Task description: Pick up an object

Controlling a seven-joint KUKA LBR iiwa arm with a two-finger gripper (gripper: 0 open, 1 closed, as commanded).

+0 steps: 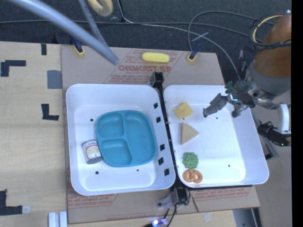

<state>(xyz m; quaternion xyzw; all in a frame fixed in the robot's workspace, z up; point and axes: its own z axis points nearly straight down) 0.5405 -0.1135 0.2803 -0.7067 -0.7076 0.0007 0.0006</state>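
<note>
The right bin [246,169] holds a yellow block [183,110], a tan wedge [188,133], a green broccoli-like piece [190,160] and a brown pretzel [192,176], all along its left side. My gripper [223,111] hangs over the upper middle of this bin, to the right of the yellow block and apart from it. It is open, its two dark fingers spread, with nothing between them.
In the left bin [75,103] lie a blue divided plate [127,137] and a small can [92,152] on its side. A yellow banana-like piece [155,57] rests on the cardboard behind the bins. Cables run along the back right.
</note>
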